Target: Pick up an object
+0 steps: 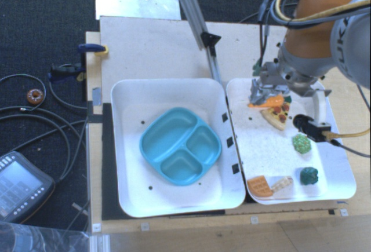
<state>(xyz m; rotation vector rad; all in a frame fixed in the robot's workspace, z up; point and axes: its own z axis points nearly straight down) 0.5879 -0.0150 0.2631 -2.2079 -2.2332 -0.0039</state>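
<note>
Grey two-finger gripper [266,94] low over far-left corner of right white bin [342,181], touching flat orange carrot-shaped toy [268,103]. Jaw gap: cannot tell, wrist hides it. Toy pizza slice [278,116] lies just beside carrot. Judgement: centre on carrot alone, confirm grip before lifting, keep clear of bin wall.

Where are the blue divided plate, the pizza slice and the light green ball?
blue divided plate [181,145]: camera view, central ridge.
pizza slice [278,116]: camera view, topping side.
light green ball [301,143]: camera view, top surface.
</note>
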